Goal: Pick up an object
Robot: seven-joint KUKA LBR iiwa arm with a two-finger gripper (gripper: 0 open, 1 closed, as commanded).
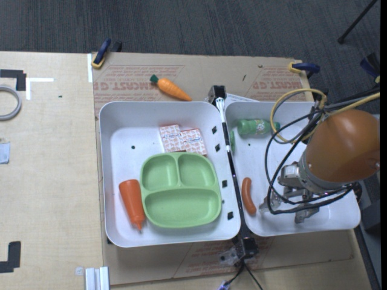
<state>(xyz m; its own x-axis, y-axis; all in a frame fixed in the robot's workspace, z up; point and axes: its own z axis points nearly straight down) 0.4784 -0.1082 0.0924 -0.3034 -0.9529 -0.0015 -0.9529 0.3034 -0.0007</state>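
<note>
The arm's orange band and wrist cover the right bin (260, 225), and the gripper (289, 205) reaches down near that bin's front, a little right of a small sausage (248, 196) lying along the left wall. A green bottle (253, 127) lies at the back of the right bin. In the left bin (115, 125) sit a green divided plate (181, 190), an orange carrot-like toy (132, 203) to its left and a pink patterned packet (179, 138) behind it.
A toy carrot (171, 87) lies on the cardboard behind the left bin. Blue clamps (101, 52) hold the cardboard's back corners. Cables loop over the right bin around the wrist.
</note>
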